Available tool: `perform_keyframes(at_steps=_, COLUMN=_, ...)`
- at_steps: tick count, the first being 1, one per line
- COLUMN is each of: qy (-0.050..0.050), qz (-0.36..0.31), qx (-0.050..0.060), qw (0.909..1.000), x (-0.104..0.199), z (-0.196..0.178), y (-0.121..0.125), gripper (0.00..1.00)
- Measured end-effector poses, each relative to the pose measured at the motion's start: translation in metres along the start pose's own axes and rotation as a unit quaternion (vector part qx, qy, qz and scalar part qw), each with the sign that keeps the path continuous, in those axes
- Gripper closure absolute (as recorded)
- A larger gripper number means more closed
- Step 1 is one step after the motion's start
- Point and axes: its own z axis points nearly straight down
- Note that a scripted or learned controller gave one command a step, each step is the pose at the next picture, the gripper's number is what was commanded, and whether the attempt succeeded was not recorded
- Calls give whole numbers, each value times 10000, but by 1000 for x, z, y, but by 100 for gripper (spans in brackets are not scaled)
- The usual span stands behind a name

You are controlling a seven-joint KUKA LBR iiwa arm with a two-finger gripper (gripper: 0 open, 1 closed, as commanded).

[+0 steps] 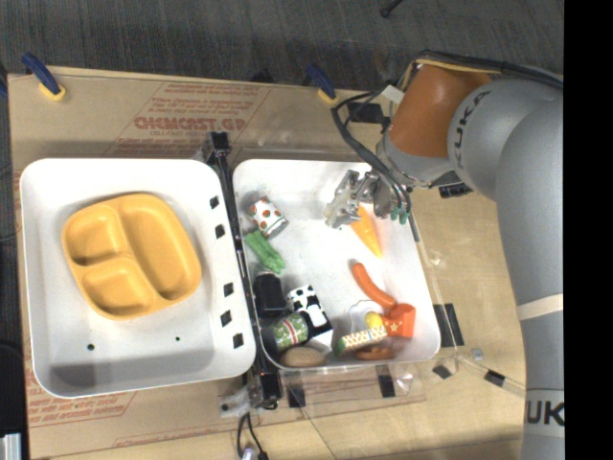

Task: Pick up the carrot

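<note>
The carrot is a small orange cone with a bit of green at its top end. It is in the upper right part of the right bin, close to the right wall, with its tip pointing towards the near side. My gripper is directly over the carrot's thick end, and its metal parts overlap that end. From this angle I cannot make out whether the carrot is gripped or just lying beneath the gripper.
The right bin also holds a red and white can, a green vegetable, a black and white toy, a green can, a red sausage and a red cup. A yellow divided plate lies in the left bin.
</note>
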Motion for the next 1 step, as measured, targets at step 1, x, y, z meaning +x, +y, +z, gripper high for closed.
perform_keyframes(at_steps=1, qy=-38, qz=-44, qx=6, qw=10000, x=-2, z=-12, y=2, gripper=100)
